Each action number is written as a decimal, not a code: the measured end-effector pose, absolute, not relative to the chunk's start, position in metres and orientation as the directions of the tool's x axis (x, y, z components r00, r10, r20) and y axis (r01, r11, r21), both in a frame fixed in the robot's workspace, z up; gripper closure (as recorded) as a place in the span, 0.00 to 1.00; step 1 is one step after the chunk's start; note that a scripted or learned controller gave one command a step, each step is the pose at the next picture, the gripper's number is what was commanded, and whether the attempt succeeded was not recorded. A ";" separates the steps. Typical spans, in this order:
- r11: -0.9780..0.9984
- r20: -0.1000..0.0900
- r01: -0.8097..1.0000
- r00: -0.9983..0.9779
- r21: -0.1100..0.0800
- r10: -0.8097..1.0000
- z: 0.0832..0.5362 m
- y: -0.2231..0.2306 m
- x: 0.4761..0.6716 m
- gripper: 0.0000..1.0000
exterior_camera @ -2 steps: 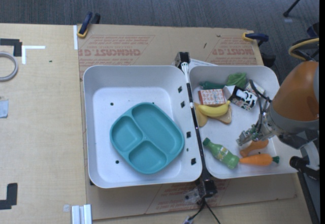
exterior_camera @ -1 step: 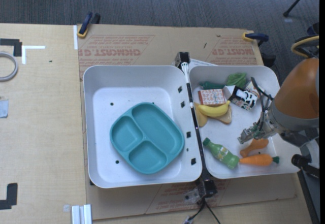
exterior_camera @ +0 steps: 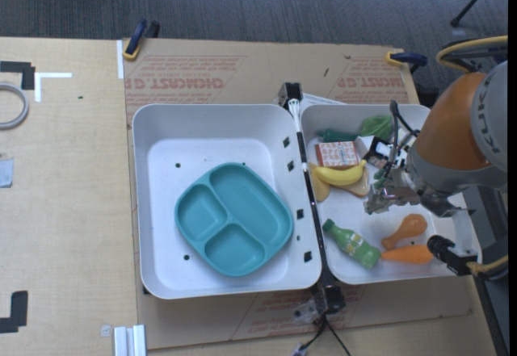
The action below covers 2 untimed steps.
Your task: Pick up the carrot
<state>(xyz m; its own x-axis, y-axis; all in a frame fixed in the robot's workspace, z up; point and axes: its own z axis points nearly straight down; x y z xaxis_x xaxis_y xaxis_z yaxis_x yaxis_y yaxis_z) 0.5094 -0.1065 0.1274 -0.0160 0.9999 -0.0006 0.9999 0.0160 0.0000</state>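
While the arm (exterior_camera: 464,136) reached in from the right over the right bin (exterior_camera: 448,274), its gripper (exterior_camera: 381,199) hung above the bin's middle, and I could not tell how it was set. The carrot (exterior_camera: 408,254) lay on the bin floor at the near right, just beside a green bottle (exterior_camera: 352,243) on its left. A banana (exterior_camera: 339,176) lay farther back. The left bin (exterior_camera: 153,209) held a teal divided plate (exterior_camera: 233,219).
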 end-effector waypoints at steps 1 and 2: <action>0.016 -0.001 1.000 -0.016 0.000 1.000 0.127 -0.107 0.509 0.00; 0.167 -0.001 0.986 -0.167 0.001 0.986 0.135 -0.163 0.478 0.00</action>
